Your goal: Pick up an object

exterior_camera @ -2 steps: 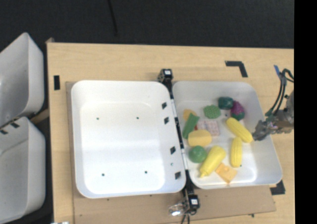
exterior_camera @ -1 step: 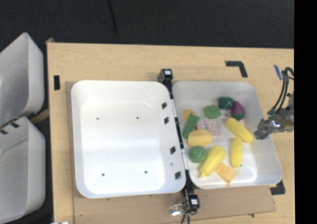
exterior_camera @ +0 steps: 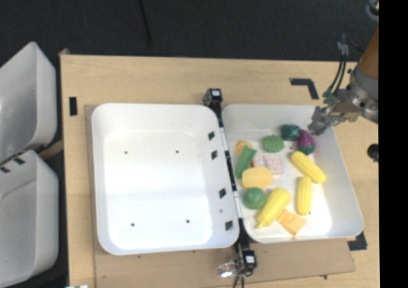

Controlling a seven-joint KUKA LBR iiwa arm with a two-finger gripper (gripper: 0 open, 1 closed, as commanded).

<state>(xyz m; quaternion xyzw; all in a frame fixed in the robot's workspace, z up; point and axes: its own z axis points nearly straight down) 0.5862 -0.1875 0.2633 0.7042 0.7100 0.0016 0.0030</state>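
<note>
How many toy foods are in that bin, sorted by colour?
Yellow: 4, three corn cobs and a lemon-like piece
Green: 4
Purple: 1
Orange: 2
Pink-white: 1
Total: 12

Grey two-finger gripper (exterior_camera: 320, 121) above the right white plastic bin's (exterior_camera: 341, 207) far edge, near a purple toy vegetable (exterior_camera: 305, 143) and yellow plastic corn cobs (exterior_camera: 308, 167)
</note>
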